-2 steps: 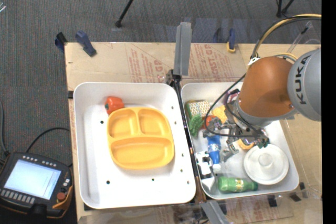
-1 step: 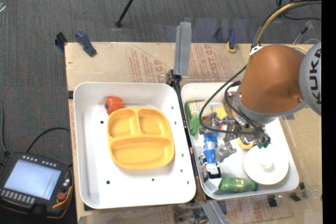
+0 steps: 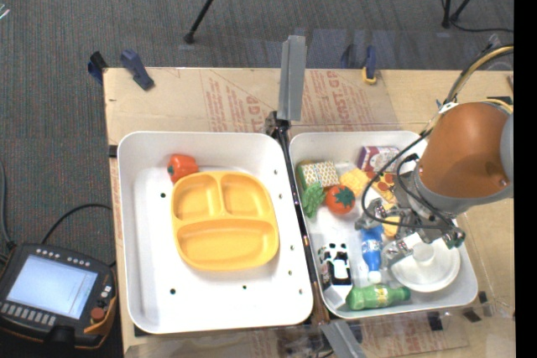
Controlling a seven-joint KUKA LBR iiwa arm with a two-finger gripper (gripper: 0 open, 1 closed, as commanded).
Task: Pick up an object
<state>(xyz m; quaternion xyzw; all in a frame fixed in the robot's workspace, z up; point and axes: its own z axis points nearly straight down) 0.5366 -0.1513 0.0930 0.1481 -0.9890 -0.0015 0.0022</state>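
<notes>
Gripper [image 3: 401,237] low in the right bin [image 3: 352,138], lower right of frame, fingers' state hard to tell; blue bottle [image 3: 372,250] just beside it looks light, stiff, slick; grab it mid-body.

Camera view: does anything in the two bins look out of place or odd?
Nothing looks damaged or spilled. The left bin holds a yellow tray, level, with a red pepper beside its far corner. The right bin is crowded; the green bottle lies on its side.
</notes>
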